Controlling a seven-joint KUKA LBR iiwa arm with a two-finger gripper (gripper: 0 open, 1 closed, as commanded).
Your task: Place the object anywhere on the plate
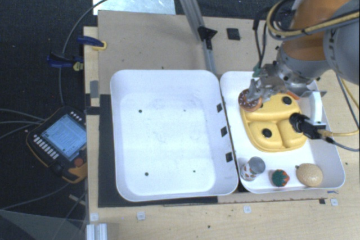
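A black and orange handheld control pendant with a lit screen [59,143] is being seen at the far left, off the bench. The shallow white left bin [166,135] is lying next to it, touching the shallow white right bin [332,174] along their shared edge. At the upper left of the right bin, a small round brown ring-shaped object [247,100] is being held at the tips of the two-finger gripper [254,94]; the jaws are being closed around it. The object is hanging just at the upper left edge of the yellow moulded plastic plate [273,121], which is lying in the middle of that bin. Along the bin's near edge, a small grey and white object [252,168], a green and red ball [280,177] and a beige egg-shaped object [309,174] are being seen in a row.
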